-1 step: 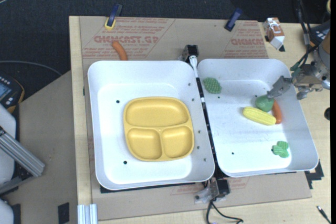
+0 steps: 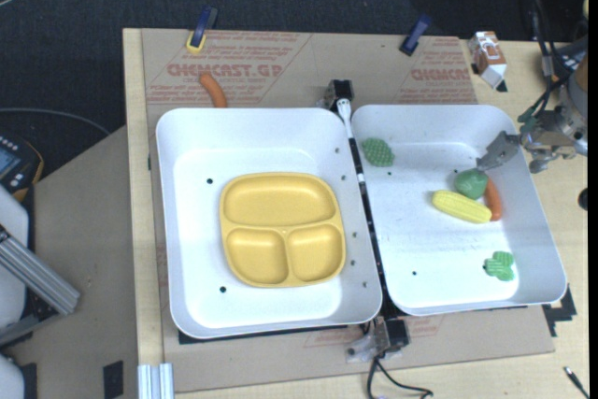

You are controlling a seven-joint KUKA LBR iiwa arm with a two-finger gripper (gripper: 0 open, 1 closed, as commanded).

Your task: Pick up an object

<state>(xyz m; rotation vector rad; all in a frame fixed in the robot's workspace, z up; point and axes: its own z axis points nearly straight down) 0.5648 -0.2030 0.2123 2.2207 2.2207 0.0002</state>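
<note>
The right bin [image 2: 420, 285] holds several small toys. A yellow corn cob [image 2: 461, 206] lies near its middle right, with a green lump [image 2: 472, 183] touching its upper end and an orange carrot [image 2: 493, 200] beside it. A green ridged disc [image 2: 377, 151] lies at the bin's upper left, and a small green leafy piece [image 2: 500, 265] sits at the lower right. My gripper [image 2: 514, 160] hangs over the bin's upper right corner, just above and to the right of the green lump. Its two grey fingers stand apart, open, with nothing between them.
The left bin [image 2: 187, 154] holds a yellow three-compartment plate [image 2: 280, 227]. An orange sausage-shaped toy [image 2: 214, 90] lies on the board behind the left bin. Clips [image 2: 198, 31] hold the board's far edge. A black divider [image 2: 355, 173] runs between the bins.
</note>
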